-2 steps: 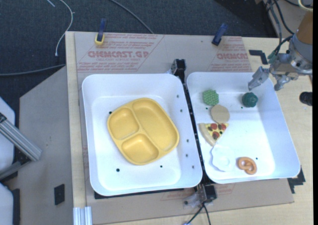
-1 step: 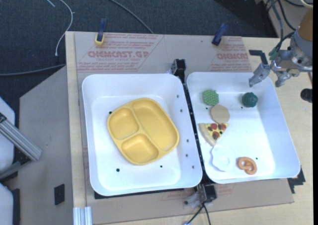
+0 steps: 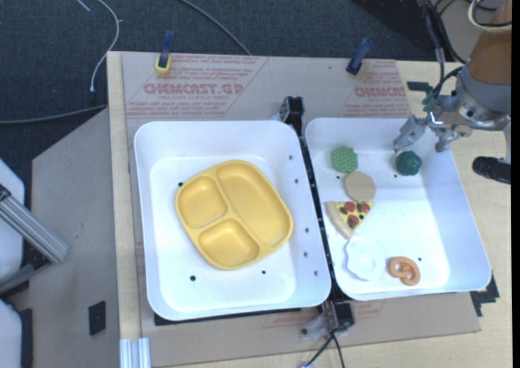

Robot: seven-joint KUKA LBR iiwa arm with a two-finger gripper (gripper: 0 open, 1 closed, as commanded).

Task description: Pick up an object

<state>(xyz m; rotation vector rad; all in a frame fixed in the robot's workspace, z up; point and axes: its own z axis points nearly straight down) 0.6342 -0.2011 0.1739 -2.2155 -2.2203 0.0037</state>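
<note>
grey two-finger gripper (image 3: 424, 137) hangs spread and unladen just above the small dark-green ball (image 3: 408, 163), so nothing is picked yet.

It's a robotics lab: a cardboard-covered bench (image 3: 244, 82) held by blue clamps (image 3: 166, 51), loose cables (image 3: 73, 1) across dark carpet, two white bins (image 3: 154, 147).

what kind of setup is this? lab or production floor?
Most likely a robotics lab bench for pick tests. Two white bins sit clamped on a cardboard sheet, loose cables run over the carpet, and the objects are toy food: a pizza slice, a pretzel and a yellow divided plate.
</note>
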